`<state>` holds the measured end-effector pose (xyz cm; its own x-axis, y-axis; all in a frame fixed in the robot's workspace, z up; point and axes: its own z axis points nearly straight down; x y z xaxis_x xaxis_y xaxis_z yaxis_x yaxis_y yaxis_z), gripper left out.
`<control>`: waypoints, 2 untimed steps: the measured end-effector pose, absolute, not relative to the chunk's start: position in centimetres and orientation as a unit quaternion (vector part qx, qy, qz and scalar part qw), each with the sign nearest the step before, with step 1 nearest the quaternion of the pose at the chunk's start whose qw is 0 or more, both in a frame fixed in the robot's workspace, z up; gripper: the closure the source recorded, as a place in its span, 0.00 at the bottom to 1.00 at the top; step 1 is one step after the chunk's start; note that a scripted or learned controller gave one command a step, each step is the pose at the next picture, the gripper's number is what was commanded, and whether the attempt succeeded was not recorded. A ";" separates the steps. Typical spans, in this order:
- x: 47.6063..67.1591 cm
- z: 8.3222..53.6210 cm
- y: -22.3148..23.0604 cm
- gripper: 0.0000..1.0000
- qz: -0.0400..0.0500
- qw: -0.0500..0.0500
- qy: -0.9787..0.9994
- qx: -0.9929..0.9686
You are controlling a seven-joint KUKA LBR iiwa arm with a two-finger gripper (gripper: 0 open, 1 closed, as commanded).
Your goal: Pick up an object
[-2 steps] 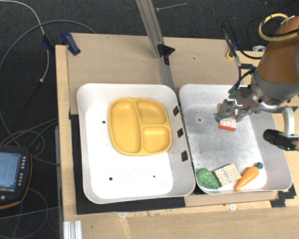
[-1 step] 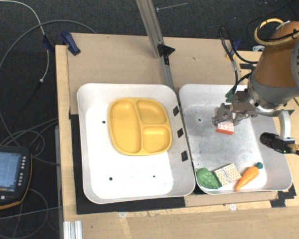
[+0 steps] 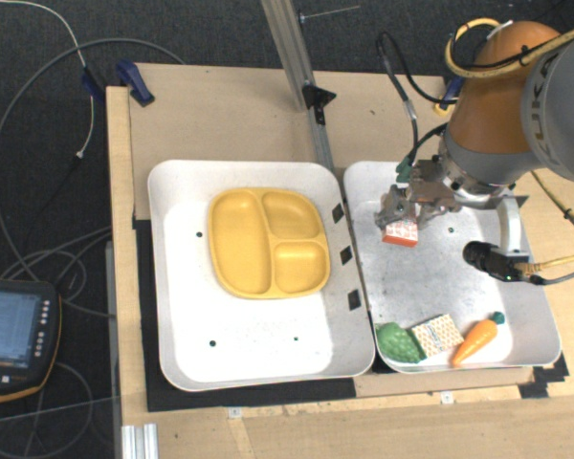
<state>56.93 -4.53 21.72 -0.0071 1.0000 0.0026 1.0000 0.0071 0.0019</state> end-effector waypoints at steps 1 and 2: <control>59.3 21.4 1.1 1.00 -0.002 0.000 -0.710 -0.705; 61.0 22.7 5.4 1.00 -0.002 0.000 -0.709 -0.705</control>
